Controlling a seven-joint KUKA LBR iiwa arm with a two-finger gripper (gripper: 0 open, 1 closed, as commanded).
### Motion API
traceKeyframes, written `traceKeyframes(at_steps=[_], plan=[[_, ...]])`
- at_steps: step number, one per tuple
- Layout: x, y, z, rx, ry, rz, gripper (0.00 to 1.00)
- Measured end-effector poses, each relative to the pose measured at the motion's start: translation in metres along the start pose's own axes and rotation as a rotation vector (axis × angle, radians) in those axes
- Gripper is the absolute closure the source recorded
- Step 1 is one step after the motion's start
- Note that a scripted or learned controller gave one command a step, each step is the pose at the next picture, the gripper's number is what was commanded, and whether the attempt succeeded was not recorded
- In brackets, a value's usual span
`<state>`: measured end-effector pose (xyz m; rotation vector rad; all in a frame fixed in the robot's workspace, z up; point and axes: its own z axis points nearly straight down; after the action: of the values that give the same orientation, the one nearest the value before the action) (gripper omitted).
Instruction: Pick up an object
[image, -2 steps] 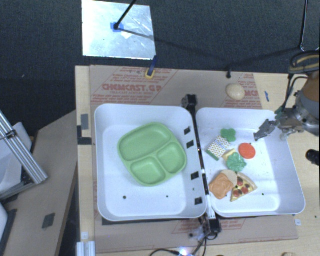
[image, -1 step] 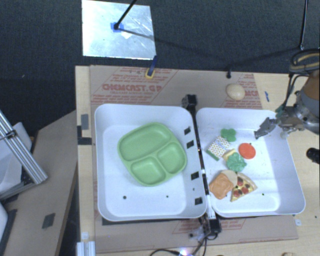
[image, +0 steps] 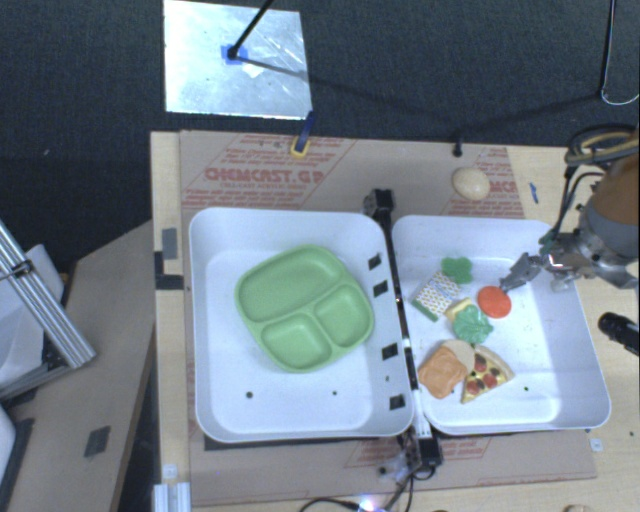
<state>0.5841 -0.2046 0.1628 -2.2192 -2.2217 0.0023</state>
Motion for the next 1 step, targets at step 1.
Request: traceKeyframes(at_steps=[1], plan=[[0.0002, 0.001, 0.0629, 0.001, 0.001, -0.001, 0.0]])
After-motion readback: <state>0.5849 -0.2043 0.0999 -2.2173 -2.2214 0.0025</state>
